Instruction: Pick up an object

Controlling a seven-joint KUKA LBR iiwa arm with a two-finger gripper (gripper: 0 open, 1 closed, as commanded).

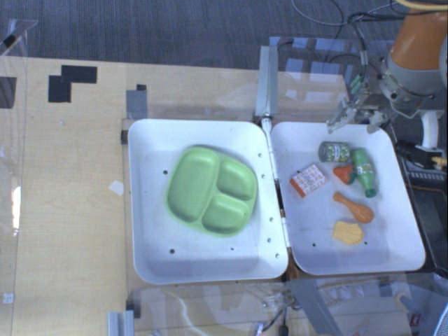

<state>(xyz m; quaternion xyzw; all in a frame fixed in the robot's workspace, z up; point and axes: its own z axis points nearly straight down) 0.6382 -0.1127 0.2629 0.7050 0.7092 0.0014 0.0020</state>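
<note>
The right bin point(392, 254) holds several small objects. A dark green can point(334, 152) lies on its side near the far edge. A green bottle point(362, 172) lies beside it, with a small red piece point(343, 175) against it. A red and white box point(309, 180) sits toward the bin's left side. An orange drumstick point(353, 207) and a yellow piece point(348, 232) lie nearer the front. My gripper point(358, 120) hangs over the bin's far edge, just beyond the can, open with nothing between its fingers.
The left bin point(150, 257) holds a light green divided plate point(212, 190). A metal divider rail point(264, 82) runs back from between the bins. Cables point(329, 9) loop on the floor behind the right bin.
</note>
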